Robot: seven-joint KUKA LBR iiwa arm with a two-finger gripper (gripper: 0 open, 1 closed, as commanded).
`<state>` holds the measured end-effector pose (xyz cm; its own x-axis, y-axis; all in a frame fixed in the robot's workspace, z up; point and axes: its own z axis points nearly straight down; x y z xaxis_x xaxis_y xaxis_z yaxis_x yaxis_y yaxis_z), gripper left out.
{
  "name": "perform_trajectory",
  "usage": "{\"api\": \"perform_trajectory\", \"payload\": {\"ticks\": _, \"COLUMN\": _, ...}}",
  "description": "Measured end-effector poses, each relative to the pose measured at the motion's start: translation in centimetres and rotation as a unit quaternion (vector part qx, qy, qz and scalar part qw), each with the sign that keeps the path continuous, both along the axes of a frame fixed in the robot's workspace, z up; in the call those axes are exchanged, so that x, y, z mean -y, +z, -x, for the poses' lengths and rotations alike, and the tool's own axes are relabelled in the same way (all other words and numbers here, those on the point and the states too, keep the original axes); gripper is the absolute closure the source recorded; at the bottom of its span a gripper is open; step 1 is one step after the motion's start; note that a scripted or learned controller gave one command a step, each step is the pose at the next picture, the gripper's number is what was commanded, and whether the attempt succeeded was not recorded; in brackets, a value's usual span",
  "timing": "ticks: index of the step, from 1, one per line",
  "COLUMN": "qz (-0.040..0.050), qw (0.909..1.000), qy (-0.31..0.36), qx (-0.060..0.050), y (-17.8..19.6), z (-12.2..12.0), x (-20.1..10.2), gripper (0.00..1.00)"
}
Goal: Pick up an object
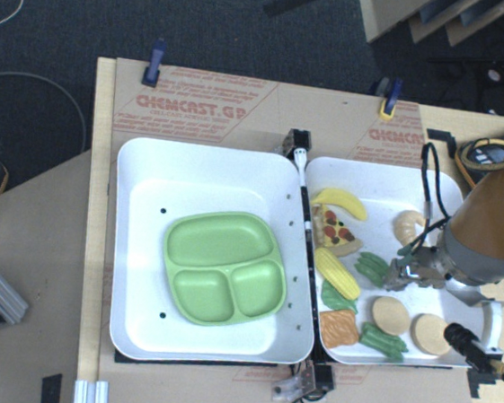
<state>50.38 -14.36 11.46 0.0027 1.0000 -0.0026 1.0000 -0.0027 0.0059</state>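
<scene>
In the right bin [377, 176], toy food lies scattered: a banana [340, 202] at the top, a pizza slice [335, 230] below it, a corn cob [336, 271], a leafy green piece [373, 269], two round biscuit-like pieces [390, 316] and [429, 334], an orange slab [339, 327], a green pod [383, 340] and a pale round piece [407, 226] near the arm. The gripper [404, 268] hangs low over the middle of this bin, just beside the leafy green piece; its tips are small and dark against the clutter, so whether they are apart or together cannot be told, and nothing can be seen held between them.

The grey arm [492, 232] with its orange band covers the bin's right wall and is cut off at the frame's edge. Black cables [428, 185] loop over its top.

The left bin [131, 228] holds a green three-compartment tray [222, 265]. The brown board [200, 100] beneath both bins bears red printing reading "CHEMCAST GP", partly hidden by the bins. A blue clamp [154, 64] and a blue-and-yellow clamp [389, 97] grip the board's far edge.
</scene>
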Motion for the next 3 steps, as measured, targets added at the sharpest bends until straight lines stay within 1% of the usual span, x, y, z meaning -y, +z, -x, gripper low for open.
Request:
{"api": "perform_trajectory", "payload": {"ticks": 1, "qz": -0.0013, "qw": 1.0000, "qy": 0.003, "qx": -0.002, "y": 7.2, "z": 2.6, "x": -8.2, "gripper": 1.00}}
{"api": "perform_trajectory", "payload": {"ticks": 2, "qz": -0.0023, "qw": 1.0000, "qy": 0.006, "qx": -0.001, "y": 10.9, "z": 2.4, "x": -17.5, "gripper": 1.00}}
{"api": "perform_trajectory", "payload": {"ticks": 3, "qz": -0.0025, "qw": 1.0000, "qy": 0.006, "qx": -0.001, "y": 15.1, "z": 2.4, "x": -24.8, "gripper": 1.00}}
